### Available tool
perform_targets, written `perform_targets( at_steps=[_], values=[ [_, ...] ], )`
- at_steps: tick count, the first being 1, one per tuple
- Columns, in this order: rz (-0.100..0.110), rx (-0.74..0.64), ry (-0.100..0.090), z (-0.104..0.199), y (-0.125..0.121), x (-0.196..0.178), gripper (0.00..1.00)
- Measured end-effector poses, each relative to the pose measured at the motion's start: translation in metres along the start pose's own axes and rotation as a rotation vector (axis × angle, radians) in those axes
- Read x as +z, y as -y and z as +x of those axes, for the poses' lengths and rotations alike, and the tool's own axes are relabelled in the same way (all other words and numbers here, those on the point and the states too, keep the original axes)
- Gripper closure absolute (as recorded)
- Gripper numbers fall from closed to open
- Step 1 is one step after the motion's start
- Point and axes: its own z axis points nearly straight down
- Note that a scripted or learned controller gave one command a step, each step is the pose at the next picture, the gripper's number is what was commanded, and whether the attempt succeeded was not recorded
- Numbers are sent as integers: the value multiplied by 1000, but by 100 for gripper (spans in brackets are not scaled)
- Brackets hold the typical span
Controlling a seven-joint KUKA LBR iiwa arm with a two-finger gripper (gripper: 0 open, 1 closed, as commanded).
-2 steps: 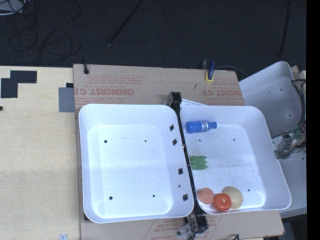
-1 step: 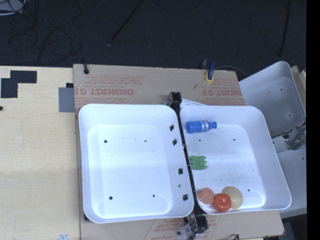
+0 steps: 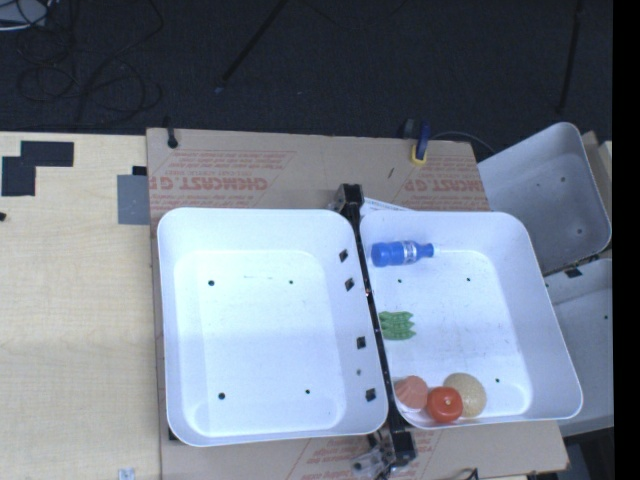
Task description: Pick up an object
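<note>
Red ball point(image 3: 444, 403) packed against pink point(image 3: 411, 391) and tan point(image 3: 466, 393) pieces in right bin point(image 3: 540, 298) near corner; slip risk judged high. Blue bottle point(image 3: 401, 253) roll expected. Fingers' state cannot be told.

Two bins side by side on a cardboard sheet, all objects in the right one.

In the right bin point(image 3: 520, 268), a bottle point(image 3: 402, 253) lies near the far left corner, a small leafy piece point(image 3: 396, 325) sits by the left wall midway, and three round items point(image 3: 441, 397) cluster touching at the near edge; the left bin point(image 3: 250, 233) adjoins it on the cardboard sheet point(image 3: 250, 173).
</note>
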Motion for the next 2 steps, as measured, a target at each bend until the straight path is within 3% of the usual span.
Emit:
perform_targets(
  at_steps=[1,2],
  values=[
    [14,1,-5,1,1,13,100],
    [15,2,-6,1,1,28,100]
  ],
)
